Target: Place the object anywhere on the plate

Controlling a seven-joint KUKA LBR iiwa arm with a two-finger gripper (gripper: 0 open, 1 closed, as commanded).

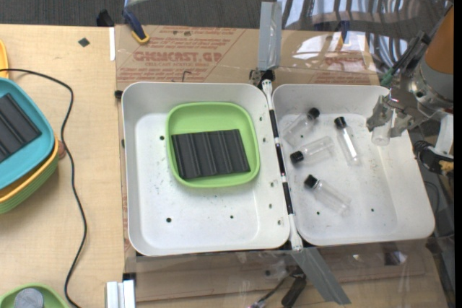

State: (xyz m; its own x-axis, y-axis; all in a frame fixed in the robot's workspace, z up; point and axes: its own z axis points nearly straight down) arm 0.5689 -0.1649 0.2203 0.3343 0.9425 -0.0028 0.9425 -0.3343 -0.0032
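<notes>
At right edge of frame, gripper (386,128) over right bin (404,223); can't tell finger state. Vials (345,138) just left, plate (213,119) far left in left bin (144,213).

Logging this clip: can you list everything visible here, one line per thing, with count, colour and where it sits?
Bins: two, white, side by side on the bench; left bin, right bin.
Plate: one, green, square, in the left bin, upper middle.
Ridged mat: one, dark grey, lying on the plate.
Vials: four, clear with black caps, in the right bin; one upper left, one upper middle, one at centre left, one lower middle.
Stacked trays: teal over yellow and green, at the left edge of the bench.
Cable: one, black, running down the bench at left.
Cardboard sheet: one, brown with red print, behind the bins.
Arm: one, grey with orange band, at right.
Gripper: one, grey, over the right bin's upper right.
</notes>
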